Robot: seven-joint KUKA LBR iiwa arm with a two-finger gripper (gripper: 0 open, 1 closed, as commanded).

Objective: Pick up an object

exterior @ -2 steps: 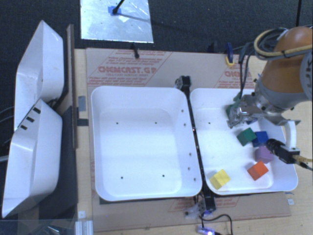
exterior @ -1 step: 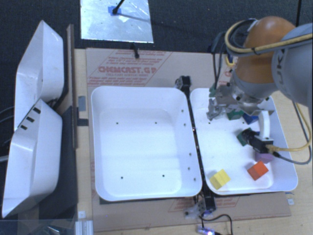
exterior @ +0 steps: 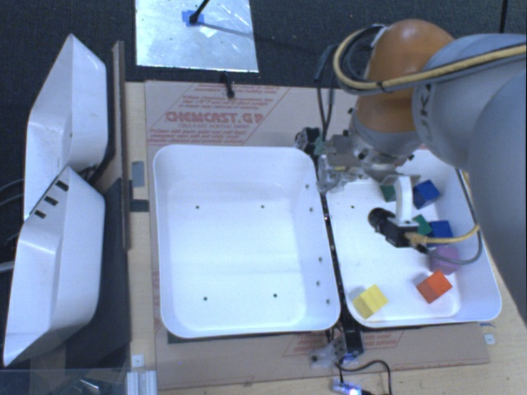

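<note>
Camera view from above the bench takes in two shallow white bins side by side on a pale board. The left bin [exterior: 239, 159] shows a bare white floor with a few small dark dots. The right bin [exterior: 482, 303] holds all the loose pieces. A yellow block [exterior: 370, 300] lies near its front wall, with an orange block [exterior: 434, 286] just to the right of it. A pale purple block [exterior: 445, 259] sits behind the orange one. Further back are a lower blue block [exterior: 440, 230], an upper blue block [exterior: 426, 193] and a green block [exterior: 387, 192]. The gripper [exterior: 329, 171] hangs over the back left corner of the right bin, close to the wall the bins share and well apart from the yellow and orange blocks. From this angle I cannot tell how wide it stands or whether it has hold of anything. Red print on the board [exterior: 214, 118] behind the left bin reads "CHEMCAST GP"; the smaller red lines around it are too fine to read. A shiny metal sheet [exterior: 222, 39] lies on the dark mat beyond the board.
</note>
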